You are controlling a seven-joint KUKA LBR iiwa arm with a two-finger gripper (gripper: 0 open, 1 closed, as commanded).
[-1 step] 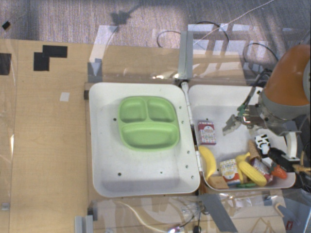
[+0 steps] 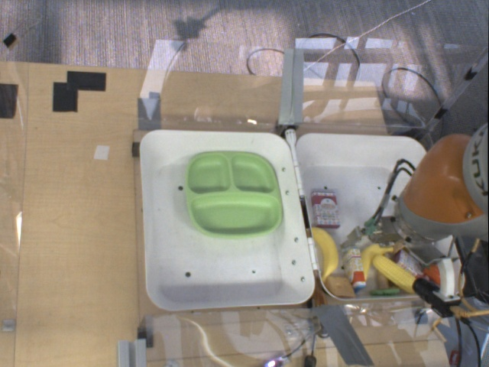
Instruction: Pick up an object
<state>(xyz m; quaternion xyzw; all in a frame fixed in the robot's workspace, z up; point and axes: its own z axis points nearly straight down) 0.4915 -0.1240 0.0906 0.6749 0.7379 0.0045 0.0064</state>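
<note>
Gripper point(image 2: 365, 245) is lowered among clutter in the right bin point(image 2: 348, 155), beside a banana point(image 2: 327, 252); its opening cannot be told. A green divided plate point(image 2: 232, 193) is seen in the left bin point(image 2: 164, 205).

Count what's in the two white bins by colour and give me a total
Green: 1, the divided tray
Red and white: 1, the small box
Yellow: 2, the bananas
Total: 4 clearly countable; the small items under the arm are too cluttered to tally.

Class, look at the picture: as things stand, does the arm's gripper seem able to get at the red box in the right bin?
Probably yes. The red box lies flat on bare bin floor in the right bin, apart from the banana and the clutter below it, with nothing on top. The arm is already above that bin.
</note>
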